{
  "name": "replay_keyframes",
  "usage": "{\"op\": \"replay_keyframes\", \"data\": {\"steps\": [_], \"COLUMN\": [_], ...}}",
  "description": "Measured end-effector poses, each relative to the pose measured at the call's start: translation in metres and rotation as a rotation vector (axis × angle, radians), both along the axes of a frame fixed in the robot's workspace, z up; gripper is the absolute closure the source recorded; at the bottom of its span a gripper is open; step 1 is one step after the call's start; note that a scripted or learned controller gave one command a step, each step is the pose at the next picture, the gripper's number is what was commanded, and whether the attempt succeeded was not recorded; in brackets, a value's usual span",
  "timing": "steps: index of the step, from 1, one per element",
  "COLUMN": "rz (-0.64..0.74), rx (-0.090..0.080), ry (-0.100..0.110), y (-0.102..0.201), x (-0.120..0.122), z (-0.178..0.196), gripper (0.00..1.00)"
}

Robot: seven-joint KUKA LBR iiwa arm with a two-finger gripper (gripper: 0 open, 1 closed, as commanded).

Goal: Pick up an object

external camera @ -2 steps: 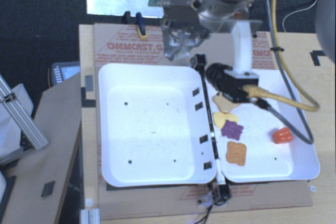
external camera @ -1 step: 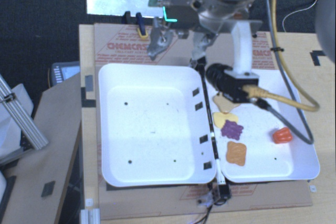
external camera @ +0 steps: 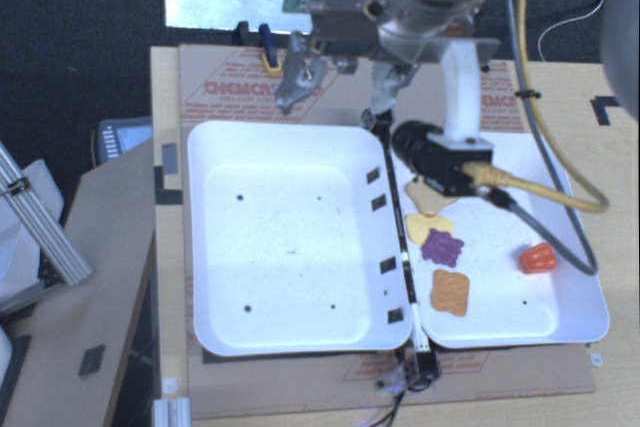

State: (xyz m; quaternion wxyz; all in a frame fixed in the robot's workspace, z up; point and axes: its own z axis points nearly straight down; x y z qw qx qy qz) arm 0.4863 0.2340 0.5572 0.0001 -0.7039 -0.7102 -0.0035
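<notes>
Stock: purple piece [external camera: 442, 246], orange-tan piece [external camera: 450, 292], red-orange piece [external camera: 537, 258] and pale yellow piece [external camera: 416, 228], all in the right bin [external camera: 580, 315]. Gripper [external camera: 335, 87] hangs high at the far rim of the left bin [external camera: 290, 315], fingers spread, nothing between them. You should centre over one piece, well apart from neighbours, before descending. Black unit [external camera: 435, 155] overlaps a tan piece [external camera: 430, 198]; shapes unclear.
</notes>
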Motion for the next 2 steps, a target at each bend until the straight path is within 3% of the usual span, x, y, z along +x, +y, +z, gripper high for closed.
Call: {"op": "replay_keyframes", "data": {"steps": [1, 2], "rz": [0.002, 0.003], "rx": [0.002, 0.002], "ry": [-0.002, -0.002], "y": [0.0005, 0.0004], "x": [0.0001, 0.0], "z": [0.0114, 0.0111], "gripper": [1.0, 0.0]}}
